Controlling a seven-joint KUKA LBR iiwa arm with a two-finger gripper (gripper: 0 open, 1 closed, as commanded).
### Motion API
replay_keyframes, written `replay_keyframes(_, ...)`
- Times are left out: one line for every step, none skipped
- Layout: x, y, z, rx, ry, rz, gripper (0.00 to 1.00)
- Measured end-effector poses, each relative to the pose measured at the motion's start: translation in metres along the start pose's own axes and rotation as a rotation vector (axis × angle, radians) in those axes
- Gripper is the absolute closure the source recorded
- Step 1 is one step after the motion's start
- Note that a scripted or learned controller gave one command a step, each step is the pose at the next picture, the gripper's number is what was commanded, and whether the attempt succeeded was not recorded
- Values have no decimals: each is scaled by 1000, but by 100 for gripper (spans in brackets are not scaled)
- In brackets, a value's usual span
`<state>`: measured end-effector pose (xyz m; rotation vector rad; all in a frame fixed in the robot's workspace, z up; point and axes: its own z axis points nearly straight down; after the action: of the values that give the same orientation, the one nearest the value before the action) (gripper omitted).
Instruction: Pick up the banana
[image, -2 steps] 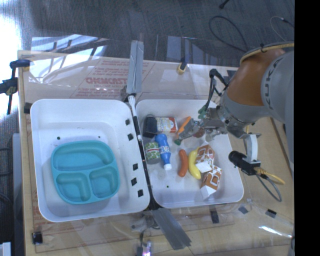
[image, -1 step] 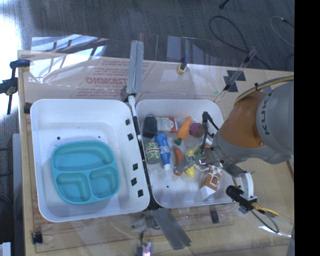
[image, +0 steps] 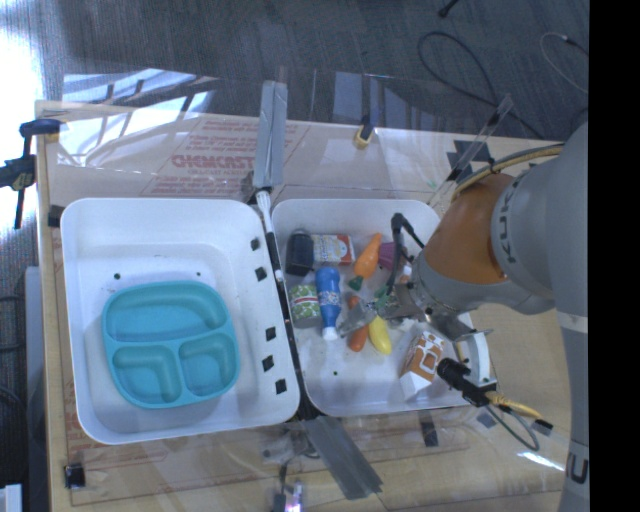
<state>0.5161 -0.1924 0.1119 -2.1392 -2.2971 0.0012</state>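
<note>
The banana (image: 380, 337) is a small yellow piece lying in the middle of the right bin (image: 350, 395), next to a little orange item (image: 357, 340). My gripper (image: 385, 300) reaches in from the right and sits low in the bin, just above and behind the banana, among the clutter. The grey wrist with its orange band (image: 465, 250) hides part of the bin's right side. Whether the banana is in the gripper's grasp is hidden.
The right bin also holds a blue bottle (image: 328, 290), a green can (image: 303, 303), a black object (image: 299, 252), a white and red box (image: 333, 247), a carrot (image: 369, 256) and an orange carton (image: 425, 358). A teal divided plate (image: 170, 340) lies in the left bin (image: 90, 230).
</note>
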Motion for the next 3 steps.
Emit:
replay_keyframes(-16, -19, -11, 1, 1, -62, 0)
replay_keyframes(4, -7, 20, 3, 1, 121, 0)
replay_keyframes(54, -6, 21, 1, 0, -47, 0)
